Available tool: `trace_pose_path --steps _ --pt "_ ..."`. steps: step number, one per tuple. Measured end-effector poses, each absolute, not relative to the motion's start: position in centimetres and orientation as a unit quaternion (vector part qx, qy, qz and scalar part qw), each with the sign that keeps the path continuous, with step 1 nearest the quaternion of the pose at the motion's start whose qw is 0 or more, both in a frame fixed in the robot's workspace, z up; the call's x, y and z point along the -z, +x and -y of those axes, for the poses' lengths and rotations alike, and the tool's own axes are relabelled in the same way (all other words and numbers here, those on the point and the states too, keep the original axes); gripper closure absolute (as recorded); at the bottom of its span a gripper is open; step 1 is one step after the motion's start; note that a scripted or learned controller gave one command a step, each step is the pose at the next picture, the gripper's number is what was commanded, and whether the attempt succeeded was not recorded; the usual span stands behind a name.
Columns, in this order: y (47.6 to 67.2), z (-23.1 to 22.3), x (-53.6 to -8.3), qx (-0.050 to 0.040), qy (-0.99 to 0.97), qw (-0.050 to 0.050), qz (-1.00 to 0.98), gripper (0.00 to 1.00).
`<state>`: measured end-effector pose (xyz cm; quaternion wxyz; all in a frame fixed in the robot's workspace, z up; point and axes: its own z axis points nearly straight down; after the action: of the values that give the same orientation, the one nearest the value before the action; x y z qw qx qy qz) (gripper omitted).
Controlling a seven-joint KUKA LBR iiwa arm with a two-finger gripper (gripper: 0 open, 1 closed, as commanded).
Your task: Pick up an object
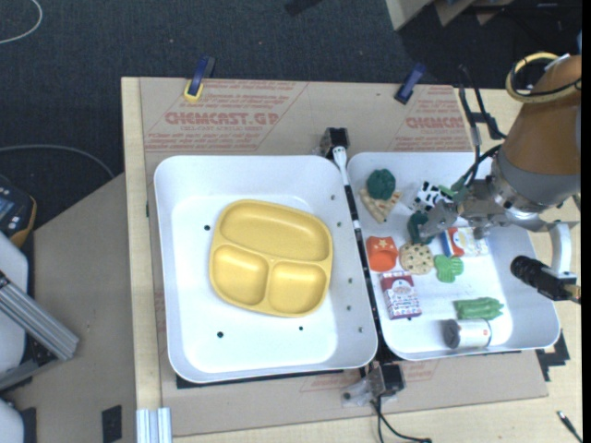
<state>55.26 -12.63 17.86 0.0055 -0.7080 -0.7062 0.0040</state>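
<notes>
The right bin holds several small toys. Among them are a dark green piece, a tan waffle-like piece, a black-and-white cow, an orange block, a speckled cookie, a light green piece, a red carton, a green bundle and a grey-and-white can. My gripper hangs low over the middle of this bin. It is just right of the orange block and above the cookie. A red, white and blue item lies partly under the wrist.
The left bin holds a yellow three-compartment plate. The grey arm with its orange band comes in over the right bin's far right side. A black part juts over the bin's right edge. Clamps sit at the board's back edge.
</notes>
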Motion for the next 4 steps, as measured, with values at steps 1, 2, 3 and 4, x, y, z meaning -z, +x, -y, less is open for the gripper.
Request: trace_pose_path --steps 1,2,3,4 --pt "55.6 12.6 -18.6 0.0002 -0.707 0.000 0.707 0.00" --pt "56.3 12.0 -13.5 -0.0015 -0.707 0.003 0.708 0.00" --pt "56.6 12.2 -8.9 0.0014 -0.708 -0.004 0.706 0.00" --pt "56.4 12.0 -9.6 0.0002 -0.708 -0.001 0.706 1.00"
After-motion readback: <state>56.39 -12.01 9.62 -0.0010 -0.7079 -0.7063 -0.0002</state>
